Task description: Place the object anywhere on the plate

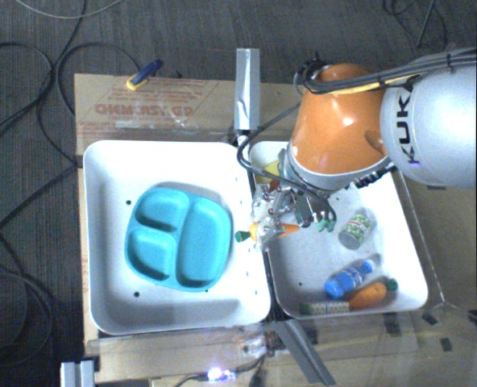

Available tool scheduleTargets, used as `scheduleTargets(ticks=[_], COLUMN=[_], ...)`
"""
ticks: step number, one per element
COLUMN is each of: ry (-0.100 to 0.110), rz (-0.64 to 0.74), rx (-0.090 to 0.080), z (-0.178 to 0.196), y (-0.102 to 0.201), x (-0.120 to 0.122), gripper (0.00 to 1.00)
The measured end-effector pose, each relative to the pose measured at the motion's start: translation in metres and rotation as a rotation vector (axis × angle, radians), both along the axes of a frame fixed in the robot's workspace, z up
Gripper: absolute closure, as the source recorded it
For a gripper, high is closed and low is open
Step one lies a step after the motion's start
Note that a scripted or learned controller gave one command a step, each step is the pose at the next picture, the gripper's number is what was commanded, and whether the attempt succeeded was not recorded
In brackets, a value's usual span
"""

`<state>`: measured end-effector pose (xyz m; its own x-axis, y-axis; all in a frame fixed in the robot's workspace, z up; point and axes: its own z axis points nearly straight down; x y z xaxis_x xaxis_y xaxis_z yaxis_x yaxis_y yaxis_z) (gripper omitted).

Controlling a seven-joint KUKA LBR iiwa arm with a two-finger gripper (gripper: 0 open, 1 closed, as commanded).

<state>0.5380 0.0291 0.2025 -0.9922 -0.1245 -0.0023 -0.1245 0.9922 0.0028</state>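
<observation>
Blue plate [179, 238], 2 white bins [109, 297], orange carrot [369, 295], blue bottle [349, 280].

Grey arm [432, 127], orange band (KUKA lettering)

"KUKA" lettering, partly cut off, on grey arm [432, 131]; faint red print on cardboard [146, 110], unreadable.

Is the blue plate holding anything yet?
No. The blue plate lies in the left bin with its three compartments bare.
</observation>
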Motion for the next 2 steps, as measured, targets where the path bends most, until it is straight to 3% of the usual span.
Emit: scheduleTargets(ticks=[1,2], ry=[0.001,0.001], rz=[-0.004,-0.004], rx=[0.0,0.0], z=[-0.0031,-0.003], y=[0.0804,0.0803], x=[0.006,0.006], gripper=[1.0,0.0])
